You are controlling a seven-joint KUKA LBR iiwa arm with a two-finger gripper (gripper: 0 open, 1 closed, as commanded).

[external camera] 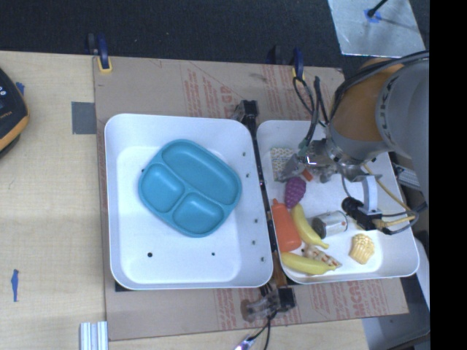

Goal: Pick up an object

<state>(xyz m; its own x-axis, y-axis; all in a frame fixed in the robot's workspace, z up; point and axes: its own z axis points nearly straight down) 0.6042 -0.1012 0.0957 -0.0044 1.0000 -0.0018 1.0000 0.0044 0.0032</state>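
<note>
A: Several small toys sit crowded in the right bin (pixel 408 261): a purple bunch of grapes (pixel 295 191), an orange block (pixel 285 225), two bananas (pixel 307 226), a yellow piece of corn (pixel 362 248) and a small grey cylinder (pixel 330 224). The left bin (pixel 124 254) carries a blue divided plate (pixel 191 187).

B: Where is the gripper (pixel 312 163)?

A: Over the upper part of the right bin, just above the grapes. Whether it is wide, narrow or gripping anything, I cannot tell; the wrist and cables cover it.

B: Which one would you go for?

A: The grapes, being nearest. They look like light moulded plastic, stiff, with a bumpy surface that should give some purchase. I would take them across the narrow width, near the middle.

B: Any worry?

A: The orange block lies just beside them and a banana nearly touches, so one side is tight. The bananas look smooth and curved, likely to slip. The corn stands more apart, near the lower right corner, and looks ridged and easy.
</note>
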